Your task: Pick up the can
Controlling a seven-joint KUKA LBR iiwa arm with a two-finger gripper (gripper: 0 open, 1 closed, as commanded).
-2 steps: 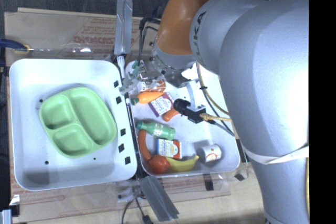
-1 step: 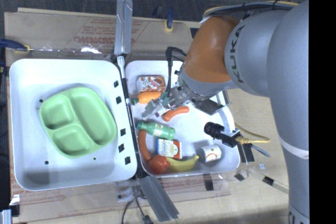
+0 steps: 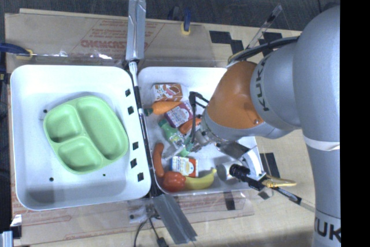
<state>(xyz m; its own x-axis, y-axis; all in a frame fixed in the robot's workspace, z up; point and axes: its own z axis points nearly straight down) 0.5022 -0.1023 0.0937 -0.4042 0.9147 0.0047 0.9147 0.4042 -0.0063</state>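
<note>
The can [image 3: 167,91], with an orange and white label, lies on its side at the back left of the right bin [image 3: 231,74]. My gripper [image 3: 192,137] reaches down into the middle of that bin, below the orange wrist band, among a pile of items. It sits nearer the front than the can, with a carrot [image 3: 164,107] and a purple packet [image 3: 177,115] between them. The wrist hides most of the gripper's tip.
The right bin's front holds a green item [image 3: 173,135], a sausage [image 3: 158,159], a white carton [image 3: 184,165], a tomato [image 3: 173,181] and a banana [image 3: 200,181]. In the left bin [image 3: 29,84] lies a green divided plate [image 3: 85,133].
</note>
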